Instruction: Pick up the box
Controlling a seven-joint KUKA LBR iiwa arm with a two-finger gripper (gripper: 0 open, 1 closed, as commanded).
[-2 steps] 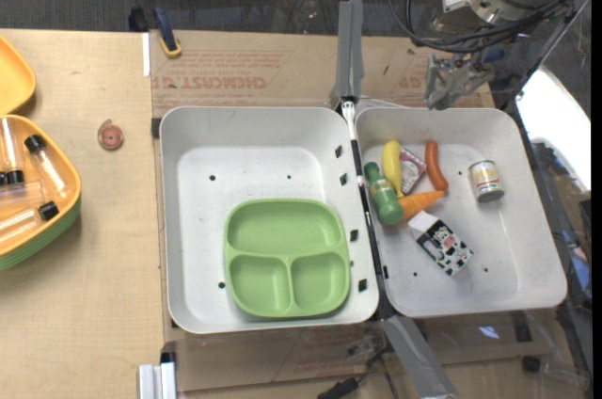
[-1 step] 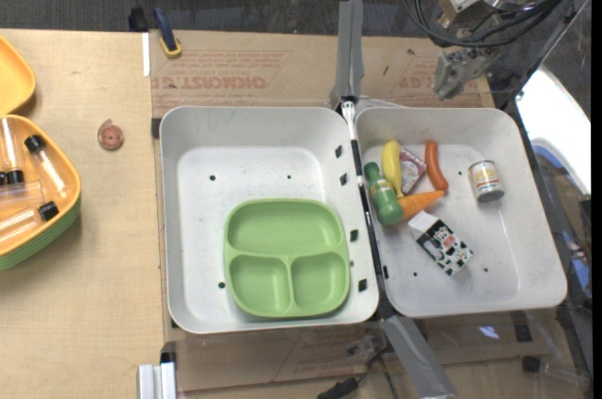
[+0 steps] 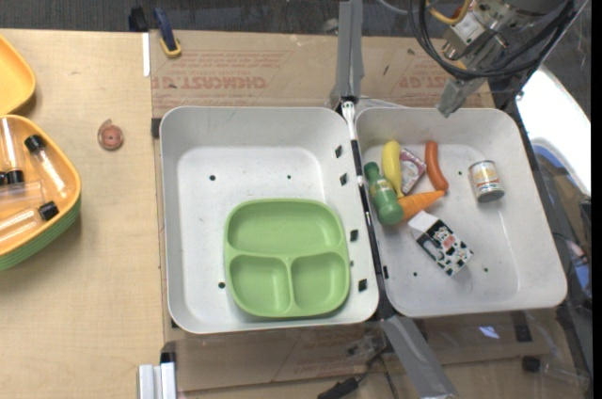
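White plastic forms two bins: the left bin carries one green divided plate; the right bin holds the rest. The claw hangs over the right bin's far rim, and whether it is open or closed cannot be told. The box, black and white, lies well below the claw, toward the near side. Between them sit one carrot, one sausage, one banana, one green bottle, one packet. One can stands beside them.
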